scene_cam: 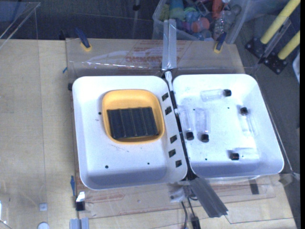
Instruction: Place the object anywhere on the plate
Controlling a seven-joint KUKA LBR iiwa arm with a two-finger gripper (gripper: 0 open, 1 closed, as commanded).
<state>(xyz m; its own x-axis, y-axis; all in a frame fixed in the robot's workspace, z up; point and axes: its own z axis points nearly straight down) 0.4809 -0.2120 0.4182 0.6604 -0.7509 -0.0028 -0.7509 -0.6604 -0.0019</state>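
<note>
On my feed the two white bins sit side by side on the counter (28,128). The left bin (86,142) holds a yellow plate (131,95), set a little toward 12 o'clock of the bin's middle. A dark ribbed block (132,122) lies flat on the plate, squarely inside its rim with yellow showing all round it. I take that block to be the task's thing. If so, it is resting where it belongs, and its flat, centred lie means it should not slide off.

The right bin (224,151) carries five clear tubes with black caps, all lying on their sides, as round tubes tend to settle:
- One tube (214,94) at 12 o'clock.
- A pair (196,123) at 9 o'clock, close beside each other near the divider (172,128).
- One (247,123) at 3 o'clock.
- One (243,154) at 5 o'clock.

They are well apart from the plate and play no part here, as far as I can judge.

I cannot tell from this feed whether the pincer is open or closed. I would call the placing done.
</note>
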